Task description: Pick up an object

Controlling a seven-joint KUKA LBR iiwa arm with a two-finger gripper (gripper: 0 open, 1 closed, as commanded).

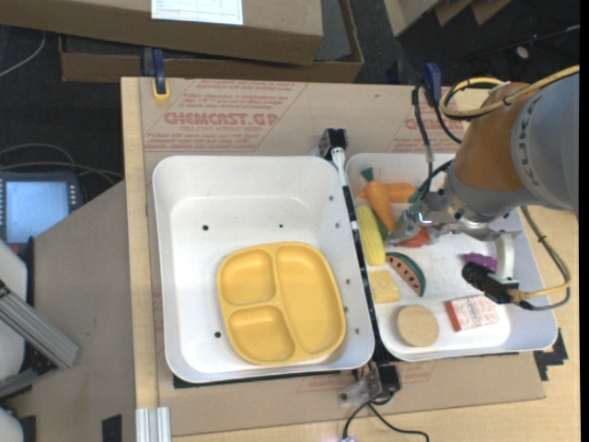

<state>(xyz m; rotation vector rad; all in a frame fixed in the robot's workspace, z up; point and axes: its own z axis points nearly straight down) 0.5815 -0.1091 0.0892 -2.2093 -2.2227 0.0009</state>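
Observation:
The right bin (529, 334) holds several toy foods. An orange carrot (388, 192) lies at its back left, with a yellow corn cob (370, 232) along the left wall. In front of them are a watermelon slice (406, 273), a yellow cheese square (384, 288), a round tan cookie (416, 325), a red and white packet (472, 313) and a purple piece (479, 263). My gripper (410, 228) is low in this bin, between the carrot and the watermelon slice, right over a small red piece (417, 240) and next to the corn.
The left bin (184, 247) holds a yellow divided plate (279, 300). A black clamp (333, 141) sits at the back where the bins meet. The grey and orange arm (502, 155) covers the right bin's back right. Cardboard lies under both bins.

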